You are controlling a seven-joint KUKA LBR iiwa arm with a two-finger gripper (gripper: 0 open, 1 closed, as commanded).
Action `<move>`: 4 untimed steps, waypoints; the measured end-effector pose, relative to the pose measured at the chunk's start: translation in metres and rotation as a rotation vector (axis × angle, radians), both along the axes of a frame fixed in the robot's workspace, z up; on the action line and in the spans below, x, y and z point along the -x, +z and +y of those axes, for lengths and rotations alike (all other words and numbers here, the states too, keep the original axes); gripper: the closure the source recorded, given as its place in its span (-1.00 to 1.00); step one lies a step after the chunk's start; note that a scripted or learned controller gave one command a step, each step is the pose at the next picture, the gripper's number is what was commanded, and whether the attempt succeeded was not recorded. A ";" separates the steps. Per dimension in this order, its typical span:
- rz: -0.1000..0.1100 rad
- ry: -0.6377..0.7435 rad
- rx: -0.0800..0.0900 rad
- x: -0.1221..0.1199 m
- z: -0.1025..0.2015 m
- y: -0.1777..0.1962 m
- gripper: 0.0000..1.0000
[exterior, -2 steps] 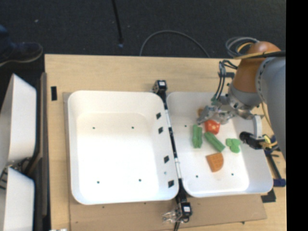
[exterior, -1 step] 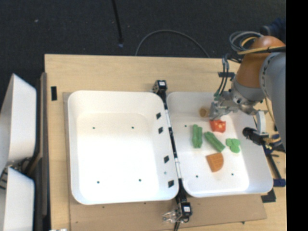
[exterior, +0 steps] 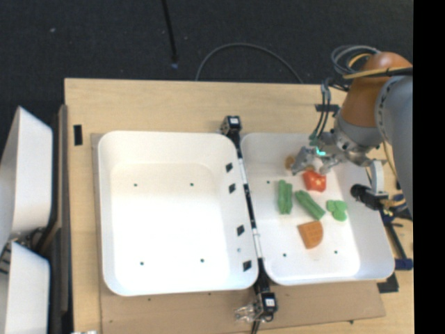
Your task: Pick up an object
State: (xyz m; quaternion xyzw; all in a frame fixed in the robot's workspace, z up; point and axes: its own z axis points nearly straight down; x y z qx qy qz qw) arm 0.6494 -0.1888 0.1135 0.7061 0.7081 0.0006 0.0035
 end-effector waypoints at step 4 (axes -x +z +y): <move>0.007 -0.005 -0.002 0.022 0.028 -0.013 -1.00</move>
